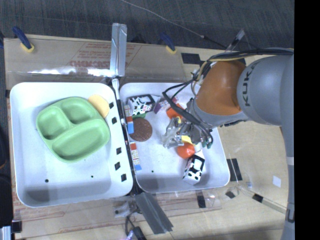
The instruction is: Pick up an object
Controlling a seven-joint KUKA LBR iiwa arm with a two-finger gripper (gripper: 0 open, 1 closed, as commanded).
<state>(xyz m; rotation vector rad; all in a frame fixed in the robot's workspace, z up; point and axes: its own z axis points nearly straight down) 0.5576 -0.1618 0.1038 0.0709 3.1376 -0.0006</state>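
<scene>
While the gripper (176, 136) is lowered into the right bin (155, 176) beside an orange ball (186, 151), its state cannot be told

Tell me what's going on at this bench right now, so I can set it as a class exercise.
A grey and orange robot arm reaches in over the right bin, its hand low among small objects: an orange piece, a black-and-white cow-patterned item, a brown disc. Whether it has gripped anything cannot be told. The left bin bears a green divided plate and a yellow piece.
</scene>
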